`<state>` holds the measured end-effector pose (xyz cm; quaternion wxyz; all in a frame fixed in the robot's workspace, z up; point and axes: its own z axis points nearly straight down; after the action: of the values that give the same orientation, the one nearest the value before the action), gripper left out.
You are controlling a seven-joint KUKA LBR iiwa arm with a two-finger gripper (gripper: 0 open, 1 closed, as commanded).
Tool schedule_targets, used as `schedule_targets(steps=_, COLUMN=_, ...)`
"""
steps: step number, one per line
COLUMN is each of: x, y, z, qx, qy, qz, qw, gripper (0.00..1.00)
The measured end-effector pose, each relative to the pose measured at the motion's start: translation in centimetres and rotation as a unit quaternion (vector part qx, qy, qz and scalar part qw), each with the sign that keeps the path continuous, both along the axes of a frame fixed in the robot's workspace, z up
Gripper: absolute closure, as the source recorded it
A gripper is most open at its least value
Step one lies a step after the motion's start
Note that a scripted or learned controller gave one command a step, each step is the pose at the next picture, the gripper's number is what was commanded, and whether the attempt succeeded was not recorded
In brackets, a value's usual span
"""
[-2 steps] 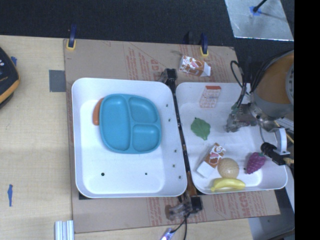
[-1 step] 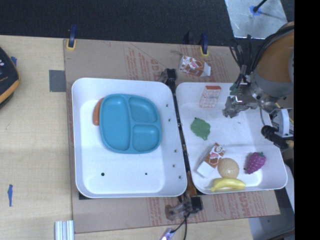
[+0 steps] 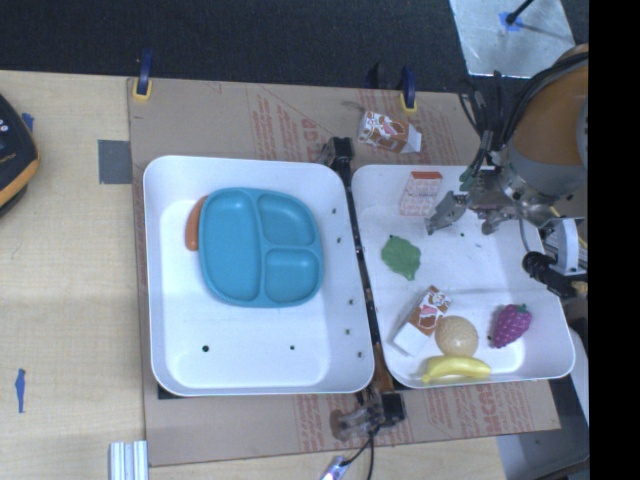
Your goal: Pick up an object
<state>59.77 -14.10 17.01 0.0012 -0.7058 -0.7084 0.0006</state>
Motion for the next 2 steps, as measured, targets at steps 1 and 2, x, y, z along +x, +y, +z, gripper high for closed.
schedule_targets(steps=1, x=0.6, y=4.2, z=-7.9, qx=-0.0005, qy=0.001, qz=0.001, qw=1.0, gripper=0.0)
schedule_targets(steps=2, x=-1.2, y=3.7, z=-7.9, qx=-0.0009, qy=0.001, qz=0.001, qw=1.0, gripper=0.0)
